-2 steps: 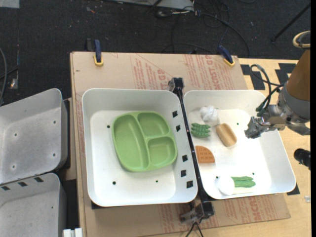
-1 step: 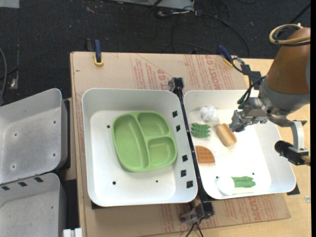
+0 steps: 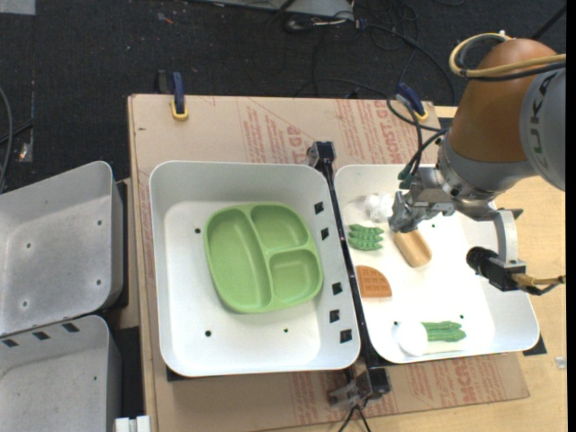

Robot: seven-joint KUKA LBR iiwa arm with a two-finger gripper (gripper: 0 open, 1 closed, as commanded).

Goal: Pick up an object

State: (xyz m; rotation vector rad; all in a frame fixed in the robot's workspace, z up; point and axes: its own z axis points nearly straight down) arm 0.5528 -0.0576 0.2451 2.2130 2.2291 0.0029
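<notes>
At the near end of the right shallow white bin [image 3: 472, 286], a small green toy bean pod [image 3: 445, 332] lies flat, with one end on a flat round white disc [image 3: 411, 338]. A bit farther back, close to the wall between the two bins, lies a flat orange toy waffle piece [image 3: 373, 283]. Past that sits a short tan block shaped like a cork [image 3: 413, 247], lying tilted on the bin floor. Just beside it, toward the middle wall, is a little green leafy toy [image 3: 365, 236]. The dark metal claw [image 3: 407, 221] hangs right over the far end of the tan block, between the leafy toy and the bare part of the bin. I cannot tell if the claw is released or clenched, and I cannot see anything held in it. Just behind the claw, near the far wall of the bin, is a small crumpled white lump [image 3: 378, 207]. The big grey arm with its orange band [image 3: 504, 84] comes in from the right above that bin. The left shallow white bin [image 3: 180, 318] holds a light green plastic plate with three sections [image 3: 264, 257], lying flat in the middle. Both bins rest on a brown tabletop [image 3: 252, 129].
</notes>
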